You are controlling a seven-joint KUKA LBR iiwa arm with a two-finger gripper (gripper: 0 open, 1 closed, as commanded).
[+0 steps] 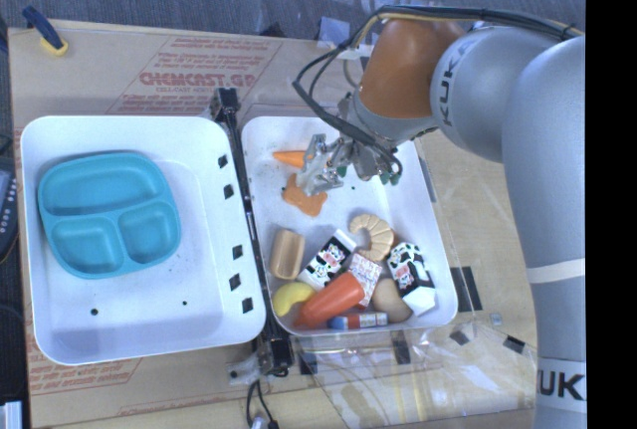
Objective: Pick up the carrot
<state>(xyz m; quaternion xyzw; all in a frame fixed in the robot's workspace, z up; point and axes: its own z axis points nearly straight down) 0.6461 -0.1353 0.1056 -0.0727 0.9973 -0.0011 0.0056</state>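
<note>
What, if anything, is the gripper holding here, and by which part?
Cannot be told. The gripper hangs in the right bin between the small carrot and an orange piece; nothing is visibly between its fingers.

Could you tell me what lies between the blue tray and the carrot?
In the camera view, the bins' adjoining walls separate the blue tray from the carrot.

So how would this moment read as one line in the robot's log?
end effector: over right bin | carrot: beside it, in bin | grasp: not seen
</note>
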